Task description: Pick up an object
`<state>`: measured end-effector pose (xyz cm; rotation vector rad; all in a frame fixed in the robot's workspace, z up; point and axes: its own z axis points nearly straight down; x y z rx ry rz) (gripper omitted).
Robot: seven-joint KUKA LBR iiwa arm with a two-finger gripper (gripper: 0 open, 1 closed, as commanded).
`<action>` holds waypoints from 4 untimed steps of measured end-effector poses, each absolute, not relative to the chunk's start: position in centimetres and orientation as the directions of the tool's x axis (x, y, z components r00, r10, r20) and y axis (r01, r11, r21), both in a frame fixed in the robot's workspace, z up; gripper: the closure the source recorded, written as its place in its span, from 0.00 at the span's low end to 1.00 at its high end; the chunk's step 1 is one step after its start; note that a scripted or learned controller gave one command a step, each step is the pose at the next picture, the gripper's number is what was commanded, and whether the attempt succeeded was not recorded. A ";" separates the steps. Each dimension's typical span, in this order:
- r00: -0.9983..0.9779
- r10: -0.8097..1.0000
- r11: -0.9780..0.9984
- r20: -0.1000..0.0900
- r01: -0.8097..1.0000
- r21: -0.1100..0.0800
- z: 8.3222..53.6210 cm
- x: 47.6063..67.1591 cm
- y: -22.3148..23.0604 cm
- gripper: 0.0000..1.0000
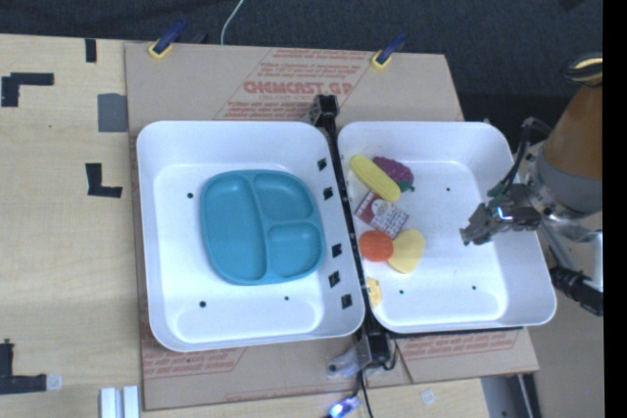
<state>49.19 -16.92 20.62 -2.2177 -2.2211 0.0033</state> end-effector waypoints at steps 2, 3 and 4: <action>-0.008 1.000 0.008 0.003 1.000 -0.007 19.1 51.2 -5.2 1.00; -0.007 1.000 0.007 0.001 1.000 -0.006 20.1 52.8 -0.7 1.00; -0.008 1.000 0.008 0.001 1.000 -0.007 20.0 54.5 5.1 1.00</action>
